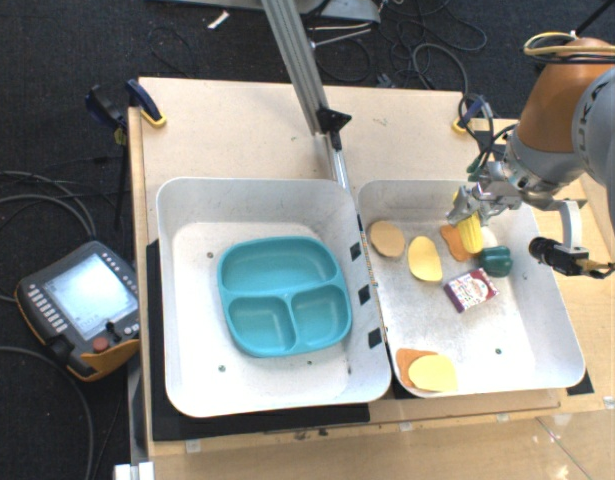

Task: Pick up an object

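My gripper point(474, 206) hangs low over the far side of the right bin point(532, 363), directly above a yellow corn cob point(471, 235) that lies against an orange piece point(452, 241). Whether it touches the corn is not clear. Close by lie a green object point(496, 261), a purple packet point(470, 291), a yellow oval slice point(424, 259) and a tan round biscuit point(387, 239). At the bin's near left corner a yellow disc point(433, 373) rests on an orange slice point(407, 357).
The left bin point(187, 368) holds a teal divided plate point(284, 295). A slanted metal pole point(297, 53) comes down to the ridge between the bins. A teach pendant point(77, 308) lies on the floor at the left.
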